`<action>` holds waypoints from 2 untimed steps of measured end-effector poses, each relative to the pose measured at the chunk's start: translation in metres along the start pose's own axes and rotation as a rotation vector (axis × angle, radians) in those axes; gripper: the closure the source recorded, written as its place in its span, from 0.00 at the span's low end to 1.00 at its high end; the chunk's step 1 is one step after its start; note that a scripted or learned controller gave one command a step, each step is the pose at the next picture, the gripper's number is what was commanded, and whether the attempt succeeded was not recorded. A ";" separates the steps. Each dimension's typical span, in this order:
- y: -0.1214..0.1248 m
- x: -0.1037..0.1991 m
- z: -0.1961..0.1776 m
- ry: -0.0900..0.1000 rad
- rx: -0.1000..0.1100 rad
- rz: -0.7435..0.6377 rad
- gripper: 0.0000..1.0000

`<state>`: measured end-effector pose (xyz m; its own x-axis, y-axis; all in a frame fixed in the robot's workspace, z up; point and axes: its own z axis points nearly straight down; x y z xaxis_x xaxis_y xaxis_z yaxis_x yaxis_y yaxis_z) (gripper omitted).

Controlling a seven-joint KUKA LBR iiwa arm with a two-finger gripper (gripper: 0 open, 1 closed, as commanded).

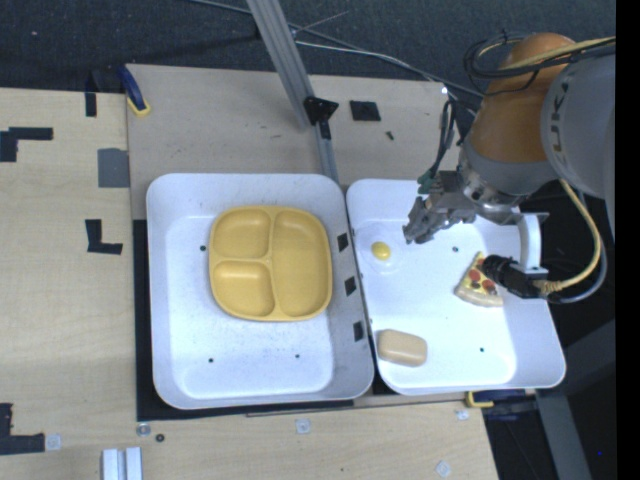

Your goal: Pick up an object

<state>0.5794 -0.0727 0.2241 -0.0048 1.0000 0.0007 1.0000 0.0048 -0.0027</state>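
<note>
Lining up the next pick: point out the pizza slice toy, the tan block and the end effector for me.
pizza slice toy (pixel 480 284): camera view, middle of the slice.
tan block (pixel 402 348): camera view, centre of its top face.
end effector (pixel 414 233): camera view, between the fingertips.

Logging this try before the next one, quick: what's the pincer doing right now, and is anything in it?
Pincer: above the right bin, nothing seen between its fingers; open or closed cannot be told.
</note>
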 end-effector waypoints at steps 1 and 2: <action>-0.006 0.063 0.004 0.000 0.000 -0.002 1.00; -0.008 0.107 0.000 0.001 -0.001 -0.002 1.00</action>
<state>0.5708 0.0344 0.2241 -0.0064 1.0000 0.0013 1.0000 0.0064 -0.0017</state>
